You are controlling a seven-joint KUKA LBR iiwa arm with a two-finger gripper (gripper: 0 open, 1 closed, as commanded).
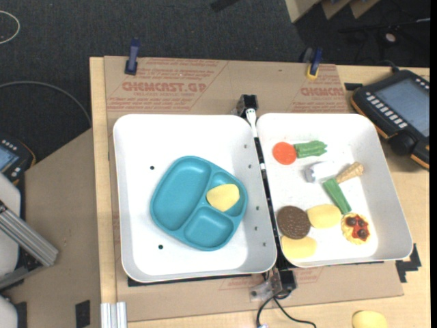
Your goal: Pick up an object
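Note:
In the left bin (136,142) lies a teal divided plate (184,207) with a pale yellow piece (222,197) in its upper right compartment. The right bin (369,139) holds toy food: an orange carrot with a green top (295,151), a small grey piece (312,173), a green stalk with a tan end (339,186), a brown cookie (293,221), a yellow lump (323,216), another yellow piece (299,247) and a small pizza slice (356,227).
A black tablet-like pendant (399,108) lies right of the bins on the bench. Blue (132,55) and yellow (314,61) clamps hold the cardboard's far edge. A yellow object (369,319) rests at the bottom right.

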